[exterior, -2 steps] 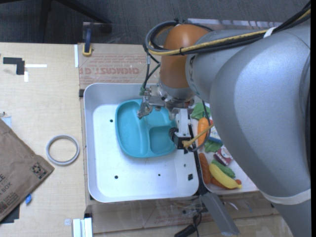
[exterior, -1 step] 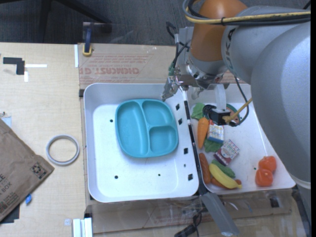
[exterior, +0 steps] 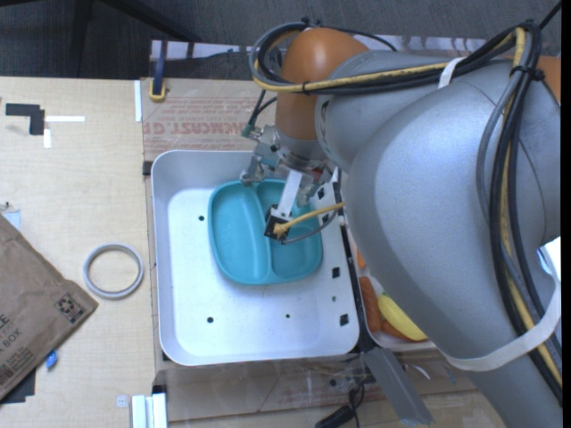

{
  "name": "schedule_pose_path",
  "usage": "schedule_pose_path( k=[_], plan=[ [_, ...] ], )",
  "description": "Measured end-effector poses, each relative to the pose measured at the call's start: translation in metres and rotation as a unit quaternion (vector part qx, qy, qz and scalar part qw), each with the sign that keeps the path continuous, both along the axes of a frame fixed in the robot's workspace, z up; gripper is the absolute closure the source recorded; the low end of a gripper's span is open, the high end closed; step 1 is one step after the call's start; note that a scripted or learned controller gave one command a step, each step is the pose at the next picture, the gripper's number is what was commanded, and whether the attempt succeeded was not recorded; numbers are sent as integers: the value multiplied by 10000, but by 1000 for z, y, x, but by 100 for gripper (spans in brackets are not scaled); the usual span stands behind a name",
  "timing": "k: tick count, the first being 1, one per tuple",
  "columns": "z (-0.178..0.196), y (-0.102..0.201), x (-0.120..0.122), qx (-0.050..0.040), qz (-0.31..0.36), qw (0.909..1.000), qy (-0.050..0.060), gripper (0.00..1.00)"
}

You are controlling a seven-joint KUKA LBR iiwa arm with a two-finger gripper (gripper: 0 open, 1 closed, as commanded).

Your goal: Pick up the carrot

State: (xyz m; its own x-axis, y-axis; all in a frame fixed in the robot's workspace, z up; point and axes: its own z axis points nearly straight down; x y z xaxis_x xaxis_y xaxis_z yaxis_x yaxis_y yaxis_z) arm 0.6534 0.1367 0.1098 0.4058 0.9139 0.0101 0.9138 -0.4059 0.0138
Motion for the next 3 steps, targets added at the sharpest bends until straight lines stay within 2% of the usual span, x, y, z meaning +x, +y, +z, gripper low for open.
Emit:
schedule_pose_path(
  k=[1,2,3],
  plan=[
    [10,0,1,-4,16,10000,-7,100],
    [-17,14,-3,-17,-1676,9858,81,100],
    [81,-112,-15,-17,-1312,9913,95,100]
  ],
)
